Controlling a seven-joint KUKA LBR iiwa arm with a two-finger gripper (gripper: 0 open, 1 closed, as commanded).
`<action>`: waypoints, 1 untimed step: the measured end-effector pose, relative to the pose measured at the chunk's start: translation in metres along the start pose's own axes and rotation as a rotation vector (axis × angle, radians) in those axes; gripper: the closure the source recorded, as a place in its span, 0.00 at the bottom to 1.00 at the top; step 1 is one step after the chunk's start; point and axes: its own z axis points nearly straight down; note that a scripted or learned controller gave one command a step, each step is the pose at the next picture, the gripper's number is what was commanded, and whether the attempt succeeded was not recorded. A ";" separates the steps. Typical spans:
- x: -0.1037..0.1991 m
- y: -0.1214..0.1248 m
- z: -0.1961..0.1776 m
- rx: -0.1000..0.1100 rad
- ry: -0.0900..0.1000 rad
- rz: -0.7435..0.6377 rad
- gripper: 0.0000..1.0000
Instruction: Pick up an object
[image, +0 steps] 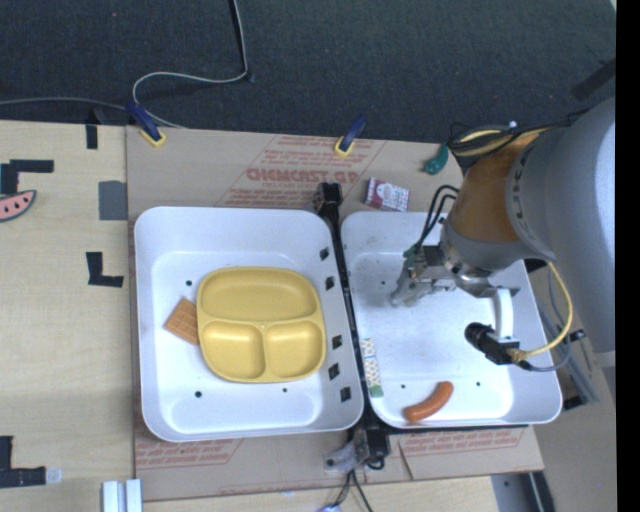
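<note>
The gripper hangs low over the far part of the right bin; I cannot tell if it is wide or narrow, and nothing shows in it. The sausage lies well apart from it, near the bin's front edge. Its long axis runs along that edge, the right end raised slightly. The yellow divided plate fills the middle of the left bin, over a brown cracker. The cardboard reads "CHEMCAST".
</note>
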 end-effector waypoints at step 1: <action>0.000 0.000 0.000 0.000 0.000 0.000 0.00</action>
